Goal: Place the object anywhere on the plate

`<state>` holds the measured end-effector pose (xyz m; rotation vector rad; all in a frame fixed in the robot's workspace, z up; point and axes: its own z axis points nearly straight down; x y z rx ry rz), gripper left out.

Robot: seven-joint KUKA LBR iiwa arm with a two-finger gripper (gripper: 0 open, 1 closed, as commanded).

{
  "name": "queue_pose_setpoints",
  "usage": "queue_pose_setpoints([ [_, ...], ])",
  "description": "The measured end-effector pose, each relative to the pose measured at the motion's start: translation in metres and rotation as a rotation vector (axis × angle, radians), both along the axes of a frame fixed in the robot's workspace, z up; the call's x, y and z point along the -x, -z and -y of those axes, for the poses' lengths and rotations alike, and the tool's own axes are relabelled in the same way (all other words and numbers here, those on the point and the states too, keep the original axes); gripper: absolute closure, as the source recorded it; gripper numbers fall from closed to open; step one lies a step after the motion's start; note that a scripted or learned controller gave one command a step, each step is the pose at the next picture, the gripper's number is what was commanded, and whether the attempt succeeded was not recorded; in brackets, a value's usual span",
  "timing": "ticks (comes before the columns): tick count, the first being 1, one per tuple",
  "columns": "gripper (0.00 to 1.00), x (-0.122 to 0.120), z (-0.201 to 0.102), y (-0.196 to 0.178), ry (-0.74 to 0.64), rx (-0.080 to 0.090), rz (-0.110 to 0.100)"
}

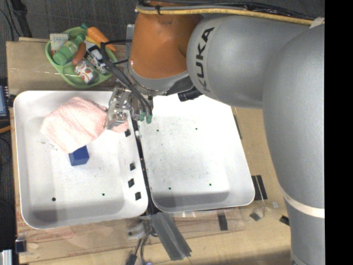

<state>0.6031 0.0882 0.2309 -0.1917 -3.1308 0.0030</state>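
Arm (265, 65): grey, with an orange band, nearest the camera; it is seen reaching in from the right across the upper part of the right bin (193, 164).

Claw (122, 115): located over the upper right corner of the left bin (33, 203), at the ridge where the two bins meet, just beside the edge of the pink cloth (74, 123). How far it is parted cannot be told, since the metal parts are cluttered and blurred; nothing is visibly held.

Blue block (79, 155): a small cube, resting on the floor of the left bin, touching or just below the lower edge of the pink cloth. It is taken to be the object of the task. It is judged light, rigid and not fragile, with flat faces that are likely smooth. A hold across two opposite side faces is advised, from above, with the cloth's edge kept out of the grip.

Pink cloth: soft, folded, lying in the upper part of the left bin.

Plate: cannot be made out with certainty.

Green bowl (66, 73): on the bench behind the left bin, holding assorted small items.
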Motion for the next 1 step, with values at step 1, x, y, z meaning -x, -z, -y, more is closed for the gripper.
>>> queue_pose_setpoints([
  [1,0.0,-0.0002,0.0002,-0.0004,0.0,0.0,0.001],
])
